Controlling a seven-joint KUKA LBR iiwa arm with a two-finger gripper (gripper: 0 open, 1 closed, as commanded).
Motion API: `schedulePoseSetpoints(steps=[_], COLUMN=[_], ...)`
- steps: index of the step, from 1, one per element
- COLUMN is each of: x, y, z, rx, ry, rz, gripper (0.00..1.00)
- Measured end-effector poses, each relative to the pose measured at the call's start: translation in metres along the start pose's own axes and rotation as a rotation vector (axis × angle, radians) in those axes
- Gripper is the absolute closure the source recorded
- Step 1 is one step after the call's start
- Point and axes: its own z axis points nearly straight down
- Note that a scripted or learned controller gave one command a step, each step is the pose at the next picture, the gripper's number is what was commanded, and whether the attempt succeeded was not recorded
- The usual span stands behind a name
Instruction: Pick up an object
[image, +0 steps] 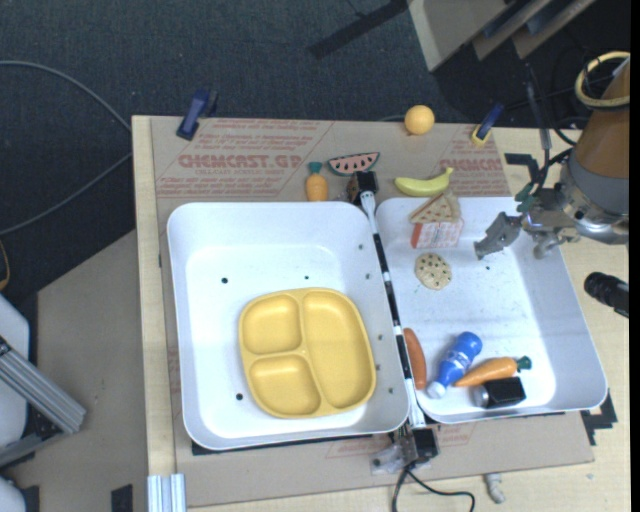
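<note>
The gripper (515, 236) hangs open and empty over the right bin (560, 330) (upper right of frame), presumably lining up on the cookie (433, 270) and sandwich (437, 222) just to its left.

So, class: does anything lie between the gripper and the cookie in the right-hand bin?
Nothing visible does. The gripper hangs over the right bin's upper part, and the cookie lies to its left with bare bin floor between. The sandwich wedge sits just above the cookie, off that line.

Dark carpet floor (90, 60); tan cardboard-topped bench (255, 160).
</note>
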Motion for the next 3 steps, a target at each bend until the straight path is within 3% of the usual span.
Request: schedulePoseSetpoints(steps=[1, 2, 3], x=[0.023, 0.053, 0.046], y=[-0.056, -0.093, -0.086], z=[0.081, 0.124, 0.139], rx=[0.004, 0.003, 0.001], ry=[0.001, 0.001, 0.0], rz=[0.001, 0.001, 0.001], gripper=[0.0, 0.0, 0.0])
